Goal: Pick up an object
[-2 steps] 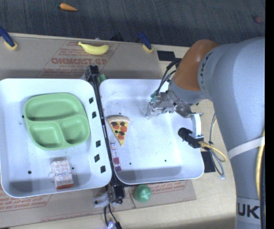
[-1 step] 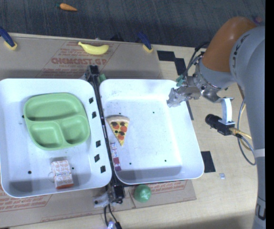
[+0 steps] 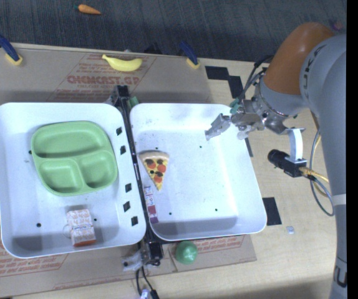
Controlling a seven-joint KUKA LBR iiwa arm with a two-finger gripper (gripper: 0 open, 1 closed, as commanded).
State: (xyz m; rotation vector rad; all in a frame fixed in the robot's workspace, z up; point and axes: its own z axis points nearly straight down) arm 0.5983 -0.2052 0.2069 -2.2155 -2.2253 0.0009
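Gripper (image 3: 218,128) hangs over the right bin (image 3: 241,185), up past the pizza slice (image 3: 155,168). Fingers look spread apart, nothing between them.

Yellow banana (image 3: 122,61) on cardboard behind bins; green ball (image 3: 186,251) in front.

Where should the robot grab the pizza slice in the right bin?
Probably across the wide crust end of the pizza slice, coming straight down from above. It lies flat on the right bin floor, tip pointing toward the near edge, close to the left wall, so fingers likely fit best across its width.
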